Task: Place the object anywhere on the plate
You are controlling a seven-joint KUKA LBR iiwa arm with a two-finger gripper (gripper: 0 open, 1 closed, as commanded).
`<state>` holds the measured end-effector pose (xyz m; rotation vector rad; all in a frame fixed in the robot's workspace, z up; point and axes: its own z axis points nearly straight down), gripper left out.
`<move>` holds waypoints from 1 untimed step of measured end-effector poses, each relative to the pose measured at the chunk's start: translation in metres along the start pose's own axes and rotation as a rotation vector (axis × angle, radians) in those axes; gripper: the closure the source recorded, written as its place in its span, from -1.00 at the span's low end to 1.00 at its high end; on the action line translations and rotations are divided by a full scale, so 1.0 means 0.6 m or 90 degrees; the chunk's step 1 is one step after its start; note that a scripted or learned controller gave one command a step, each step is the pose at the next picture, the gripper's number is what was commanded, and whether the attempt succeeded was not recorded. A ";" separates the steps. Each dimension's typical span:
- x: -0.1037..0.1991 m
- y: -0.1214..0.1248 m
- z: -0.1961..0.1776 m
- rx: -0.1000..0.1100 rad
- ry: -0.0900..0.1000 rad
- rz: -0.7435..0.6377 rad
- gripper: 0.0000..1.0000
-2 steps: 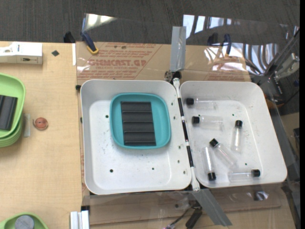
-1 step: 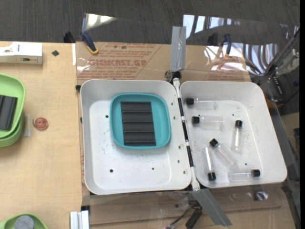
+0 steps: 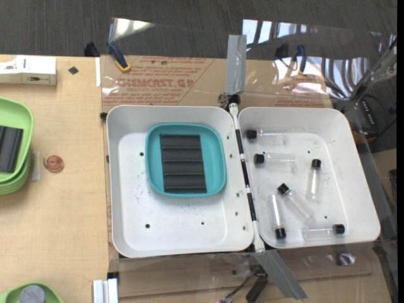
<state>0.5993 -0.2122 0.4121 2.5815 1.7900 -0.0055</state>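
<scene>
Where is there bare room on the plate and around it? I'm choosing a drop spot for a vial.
The teal plate carries a dark ribbed insert; only its rim band is bare. In the left bin, bare floor borders the plate below and on the left. The right bin is crowded with capped clear vials, loosest along its top edge.

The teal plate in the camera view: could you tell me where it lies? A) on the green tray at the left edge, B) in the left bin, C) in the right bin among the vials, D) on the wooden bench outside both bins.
B: the teal plate lies flat inside the left bin, while the clear black-capped vials are scattered in the right bin.
</scene>
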 end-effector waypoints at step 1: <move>0.012 0.036 -0.047 0.000 0.000 0.061 -1.00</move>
